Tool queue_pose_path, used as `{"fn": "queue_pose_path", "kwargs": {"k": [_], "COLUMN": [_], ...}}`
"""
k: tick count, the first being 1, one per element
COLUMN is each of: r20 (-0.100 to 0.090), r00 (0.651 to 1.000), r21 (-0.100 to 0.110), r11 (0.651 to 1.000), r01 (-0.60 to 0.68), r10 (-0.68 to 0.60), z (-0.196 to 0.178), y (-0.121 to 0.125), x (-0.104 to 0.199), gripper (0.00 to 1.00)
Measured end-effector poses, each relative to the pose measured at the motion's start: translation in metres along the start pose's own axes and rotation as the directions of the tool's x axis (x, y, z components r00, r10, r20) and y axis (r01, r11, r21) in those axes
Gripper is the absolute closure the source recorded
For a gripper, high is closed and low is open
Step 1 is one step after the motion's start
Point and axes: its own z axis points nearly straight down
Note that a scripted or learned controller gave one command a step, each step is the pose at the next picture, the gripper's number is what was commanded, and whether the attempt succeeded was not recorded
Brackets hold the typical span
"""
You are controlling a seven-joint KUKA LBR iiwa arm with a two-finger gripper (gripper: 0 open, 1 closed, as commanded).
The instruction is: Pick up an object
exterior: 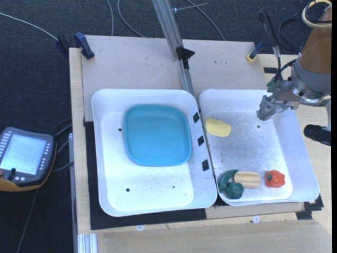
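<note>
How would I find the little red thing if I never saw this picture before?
Look at the right white bin, the one without the blue plate. Go to its near edge, where three small things sit in a row: a dark green one, a tan block, and the red thing at the right end. It is the only red, roundish one, with a bit of green on top.

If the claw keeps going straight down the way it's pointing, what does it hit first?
Probably the bare speckled floor of the right bin. The claw points down at open floor, apart from the yellow object, though depth is unclear.
</note>
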Motion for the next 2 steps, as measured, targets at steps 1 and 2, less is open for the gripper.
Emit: {"fn": "queue_pose_path", "kwargs": {"k": [1,2], "r20": [0.001,0.0], "r00": [1.0,1.0], "r21": [0.0,-0.002], "r11": [1.0,1.0], "r01": [-0.001,0.0], "r10": [0.001,0.0], "z": [0.012,0.001], "y": [0.0,-0.001], "x": [0.049,0.102], "gripper": [1.0,1.0]}}
